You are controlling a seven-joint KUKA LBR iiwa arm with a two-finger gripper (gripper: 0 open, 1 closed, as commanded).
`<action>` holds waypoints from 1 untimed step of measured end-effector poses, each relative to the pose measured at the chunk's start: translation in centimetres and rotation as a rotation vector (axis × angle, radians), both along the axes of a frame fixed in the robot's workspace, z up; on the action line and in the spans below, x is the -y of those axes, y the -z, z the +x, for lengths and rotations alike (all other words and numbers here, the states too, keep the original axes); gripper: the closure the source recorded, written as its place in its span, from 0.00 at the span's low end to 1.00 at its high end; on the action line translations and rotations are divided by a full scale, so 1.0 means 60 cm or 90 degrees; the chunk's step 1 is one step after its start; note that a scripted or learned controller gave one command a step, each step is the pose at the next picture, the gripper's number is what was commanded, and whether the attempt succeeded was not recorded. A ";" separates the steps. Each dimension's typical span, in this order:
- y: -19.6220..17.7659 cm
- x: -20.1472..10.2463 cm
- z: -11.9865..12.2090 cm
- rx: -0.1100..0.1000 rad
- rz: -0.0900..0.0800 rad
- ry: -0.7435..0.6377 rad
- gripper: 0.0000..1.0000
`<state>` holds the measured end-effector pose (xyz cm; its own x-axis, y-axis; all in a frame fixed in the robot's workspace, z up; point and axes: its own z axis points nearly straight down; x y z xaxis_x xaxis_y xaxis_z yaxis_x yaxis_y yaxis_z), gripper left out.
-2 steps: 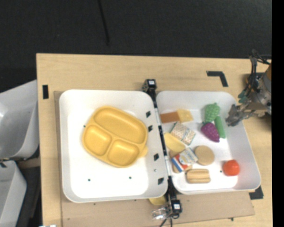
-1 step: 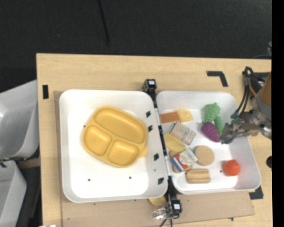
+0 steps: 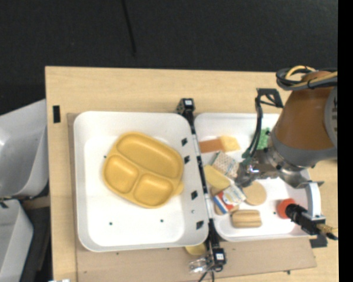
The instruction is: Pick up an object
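The right bin (image 3: 265, 232) holds a jumble of small things. Among them are an orange block (image 3: 221, 144), a patterned packet (image 3: 225, 163), a yellow wedge (image 3: 216, 178), a tan disc (image 3: 256, 194), a tan loaf-shaped piece (image 3: 246, 218), a red, white and blue item (image 3: 224, 204) and a red piece (image 3: 284, 207). My gripper (image 3: 245, 175) hangs low over the middle of this pile, beside the patterned packet and just above the disc. The arm's wrist hides its fingers.
A yellow three-compartment plate (image 3: 143, 169) lies in the left bin (image 3: 94, 228). A raised divider with black clips (image 3: 195, 157) separates the two bins. A green part (image 3: 263, 138) and black cable sit at the right bin's far side.
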<state>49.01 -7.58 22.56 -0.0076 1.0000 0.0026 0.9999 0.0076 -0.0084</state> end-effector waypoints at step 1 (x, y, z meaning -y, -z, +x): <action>-0.051 -0.114 0.002 0.004 0.000 -0.001 1.00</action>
<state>49.13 -0.74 25.63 -0.0092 1.0000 0.0020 1.0000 0.0092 -0.0016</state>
